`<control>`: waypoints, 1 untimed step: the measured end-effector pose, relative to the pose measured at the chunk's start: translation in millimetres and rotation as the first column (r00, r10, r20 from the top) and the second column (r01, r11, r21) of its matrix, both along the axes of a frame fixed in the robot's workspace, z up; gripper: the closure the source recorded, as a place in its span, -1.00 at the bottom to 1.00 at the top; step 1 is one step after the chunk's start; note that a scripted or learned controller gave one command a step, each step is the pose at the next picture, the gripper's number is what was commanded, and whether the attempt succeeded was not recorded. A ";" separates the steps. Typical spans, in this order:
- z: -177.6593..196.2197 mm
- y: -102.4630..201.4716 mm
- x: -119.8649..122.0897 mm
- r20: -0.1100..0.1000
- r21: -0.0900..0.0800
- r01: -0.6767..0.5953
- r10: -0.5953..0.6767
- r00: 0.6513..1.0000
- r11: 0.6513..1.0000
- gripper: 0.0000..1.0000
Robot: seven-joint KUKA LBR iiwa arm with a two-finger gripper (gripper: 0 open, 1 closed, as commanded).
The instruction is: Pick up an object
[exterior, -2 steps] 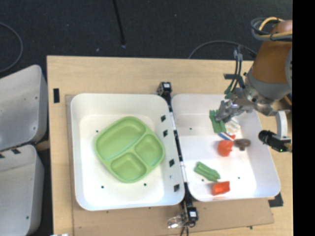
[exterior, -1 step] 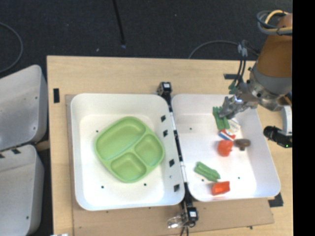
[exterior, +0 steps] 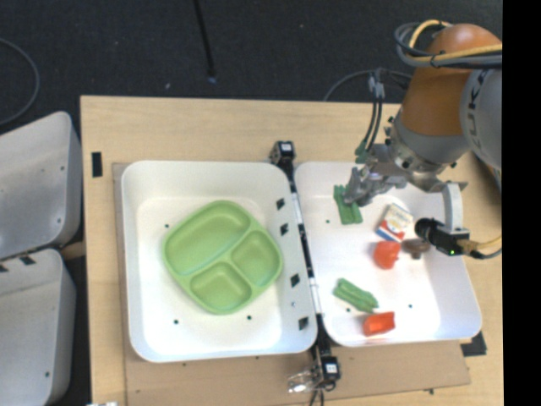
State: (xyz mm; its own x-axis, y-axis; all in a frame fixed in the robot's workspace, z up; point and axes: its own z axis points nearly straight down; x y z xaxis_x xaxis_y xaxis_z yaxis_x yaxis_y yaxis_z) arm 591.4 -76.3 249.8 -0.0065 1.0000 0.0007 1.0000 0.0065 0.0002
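Pincer sits low in the right bin, near its far-left corner, right over the top end of a green block. Can't tell if it's open or closed, or whether it touches the block: wrist hides the tips from this angle. Block seems flat on the bin floor, just below and slightly left of the pincer, so prob. the target.

Going outward: small white/orange/blue carton is just right of and below the pincer. Past that, an orange-red cup-like piece, further below-right. A dark connector w/ cable lies right of those, part of the rig I think. Well below the pincer: a green pod-shaped toy, and beyond it a 2nd orange-red piece near the bin's front wall. Far left of the pincer, across the divider, the left bin holds a green sectioned plate.

Progress, my read: approach done or nearly done, arm is down at the block. Nothing lifted as far as I can see; every obj looks to rest on a bin floor. Left to do: get a firm hold, raise it clear. Early-to-mid stage, grasp unconfirmed.
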 end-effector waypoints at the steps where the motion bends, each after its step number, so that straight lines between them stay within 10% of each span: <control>1: -11.0 55.5 -5.1 -0.001 0.000 0.000 0.000 1.000 1.000 1.00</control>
State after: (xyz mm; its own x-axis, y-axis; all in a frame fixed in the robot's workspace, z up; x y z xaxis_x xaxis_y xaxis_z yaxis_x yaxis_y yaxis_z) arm 586.3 -20.8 238.8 -0.0064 1.0000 0.0006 1.0000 0.0064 -0.0006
